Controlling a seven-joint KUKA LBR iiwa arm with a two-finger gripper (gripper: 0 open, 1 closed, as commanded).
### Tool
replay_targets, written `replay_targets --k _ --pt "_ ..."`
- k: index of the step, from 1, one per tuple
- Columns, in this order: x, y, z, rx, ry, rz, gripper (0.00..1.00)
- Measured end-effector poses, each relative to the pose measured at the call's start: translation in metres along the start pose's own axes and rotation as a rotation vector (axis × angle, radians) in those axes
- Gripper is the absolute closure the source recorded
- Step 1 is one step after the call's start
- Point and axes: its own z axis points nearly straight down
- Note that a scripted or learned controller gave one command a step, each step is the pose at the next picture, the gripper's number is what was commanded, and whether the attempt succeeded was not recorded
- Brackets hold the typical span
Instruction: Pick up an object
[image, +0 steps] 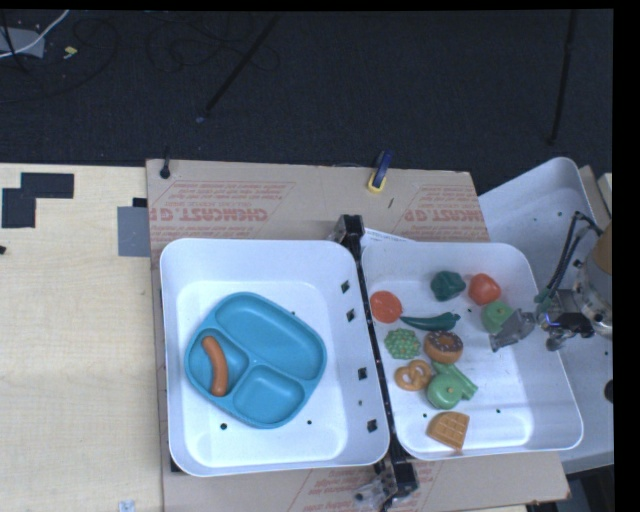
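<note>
The right bin (510, 415) holds several toy foods: an orange tomato (384, 305), a dark green pepper (448, 285), a red tomato (484, 288), a green piece (497, 316), a green chili (430, 321), a bunch of green grapes (402, 343), a donut (443, 346), a pretzel (411, 375), a green cup-like piece (451, 386) and a waffle (449, 429). My gripper (522, 328) reaches in from the right, low over the bin's right half. It sits just beside the green piece and below the red tomato. I see nothing held in it.
The left bin (195, 440) holds a blue divided plate (275, 340) with a sausage (215, 364) in its left compartment. A black divider (366, 340) joins the two bins. Cardboard (260, 205) lies under both. The arm's cables (572, 255) rise at the right edge.
</note>
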Motion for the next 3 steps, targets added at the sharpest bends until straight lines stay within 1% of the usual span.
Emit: replay_targets --k 1,2,3 --pt "0.0 0.003 -0.006 -0.011 -0.003 -0.002 0.0" --pt "0.004 0.01 0.041 -0.008 -0.002 -0.004 0.0" --pt "0.002 0.012 0.085 -0.007 -0.002 -0.003 0.0"
